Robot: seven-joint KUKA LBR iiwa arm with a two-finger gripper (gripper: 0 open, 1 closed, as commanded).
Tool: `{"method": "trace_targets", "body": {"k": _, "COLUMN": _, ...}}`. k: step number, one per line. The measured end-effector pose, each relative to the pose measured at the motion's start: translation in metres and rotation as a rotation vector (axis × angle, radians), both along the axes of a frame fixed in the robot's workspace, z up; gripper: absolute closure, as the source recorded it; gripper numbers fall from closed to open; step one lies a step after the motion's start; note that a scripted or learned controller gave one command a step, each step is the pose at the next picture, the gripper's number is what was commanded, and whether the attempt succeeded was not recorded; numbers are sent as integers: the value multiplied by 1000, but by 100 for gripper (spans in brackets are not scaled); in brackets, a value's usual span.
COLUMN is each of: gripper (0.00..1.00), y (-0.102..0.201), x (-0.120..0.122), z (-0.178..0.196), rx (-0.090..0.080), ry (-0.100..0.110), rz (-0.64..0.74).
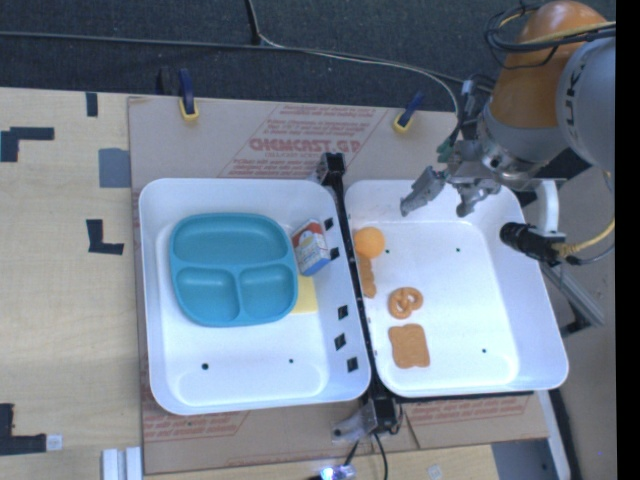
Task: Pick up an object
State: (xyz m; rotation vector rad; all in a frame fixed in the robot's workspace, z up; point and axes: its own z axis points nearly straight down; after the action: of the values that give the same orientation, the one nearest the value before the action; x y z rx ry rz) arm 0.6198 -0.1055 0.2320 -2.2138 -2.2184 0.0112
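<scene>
The robot's hand (445,198) hangs over the far edge of the right bin (520,368), its two grey fingers (418,194) spread apart with nothing between them. The hand touches no object. Its wrist joins a grey arm with an orange band, which is cut off at the upper right corner.

In the right bin, near its left wall, lie an orange ball (369,242), a pretzel-shaped piece (405,301) and a flat tan square (409,346). A small tan item sits against the divider below the ball, too small to identify.

The left bin (240,388) holds a teal divided plate (233,268). A small carton (312,247) leans beside the plate's right edge, and a yellow piece (307,297) peeks out from under the plate, mostly hidden.

Both bins rest on a cardboard sheet (290,138) with faint red printing, clamped at the back by two clips. The tabletop (60,298) is pale wood with dark tape marks. Dark carpet and a thin cable run along the top.
</scene>
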Motion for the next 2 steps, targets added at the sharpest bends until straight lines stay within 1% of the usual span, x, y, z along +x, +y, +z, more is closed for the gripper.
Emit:
{"method": "trace_targets", "body": {"k": 1, "gripper": 0, "y": 9, "x": -1, "z": -53, "rx": 0, "ry": 2, "rz": 0}}
{"method": "trace_targets", "body": {"k": 2, "gripper": 0, "y": 1, "x": -7, "z": -109, "rx": 0, "ry": 3, "rz": -1}}
